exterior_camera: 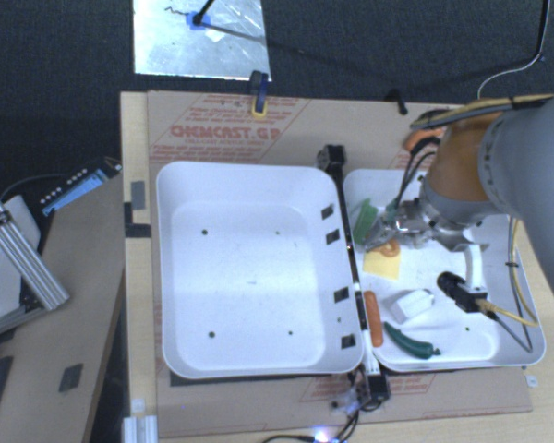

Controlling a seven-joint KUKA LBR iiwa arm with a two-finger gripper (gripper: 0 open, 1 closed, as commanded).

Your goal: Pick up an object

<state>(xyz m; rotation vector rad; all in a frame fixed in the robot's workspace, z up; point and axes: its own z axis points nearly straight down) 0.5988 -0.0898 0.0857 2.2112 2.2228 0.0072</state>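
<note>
One claw [385, 232] low in right bin [508, 344], fingertips indistinct

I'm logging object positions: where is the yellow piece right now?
The yellow piece lies in the right bin, near its left wall, just below the end effector and above the white block.

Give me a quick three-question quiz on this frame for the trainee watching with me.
1. True or false: the gripper is over the right bin.
2. Which item lies closest to the gripper: (a) yellow piece, (b) dark green item, (c) orange stick?
3. Fill in: the orange stick lies along the right bin's ___ wall.

Key: 1 true; 2 a; 3 left, beside the divider with the left bin.
</note>
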